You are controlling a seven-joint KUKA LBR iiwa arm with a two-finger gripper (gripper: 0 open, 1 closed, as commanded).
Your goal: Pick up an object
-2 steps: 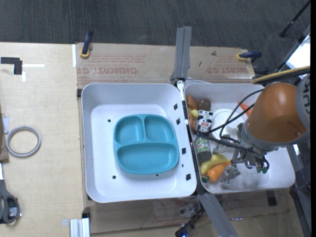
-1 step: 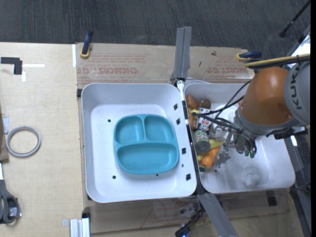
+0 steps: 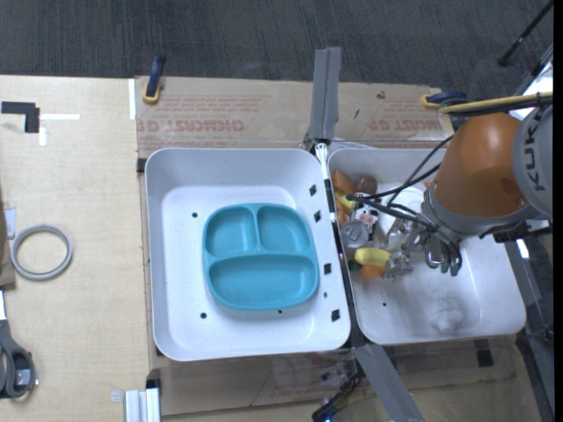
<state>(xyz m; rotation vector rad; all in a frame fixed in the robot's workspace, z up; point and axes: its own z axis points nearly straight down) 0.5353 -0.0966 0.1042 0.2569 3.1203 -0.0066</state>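
My gripper (image 3: pixel 398 255) reaches down into the right bin (image 3: pixel 479 310), near its left wall. Just left of it lie a yellow object (image 3: pixel 370 257) and an orange piece (image 3: pixel 373 271), with a small grey round item (image 3: pixel 355 233) above them. A brown and orange item (image 3: pixel 350 185) rests at the bin's back left corner. A pale white object (image 3: pixel 445 315) lies near the bin's front. The arm's orange band (image 3: pixel 479 170) covers the bin's back right part. Cables hang in front of the fingers.
The left bin (image 3: pixel 167 262) holds a teal divided plate (image 3: pixel 260 255) in its middle. A grey tape ring (image 3: pixel 40 251) and scissors (image 3: pixel 16 367) lie on the bench at the far left. A grey divider bar (image 3: pixel 325 95) runs behind the bins.
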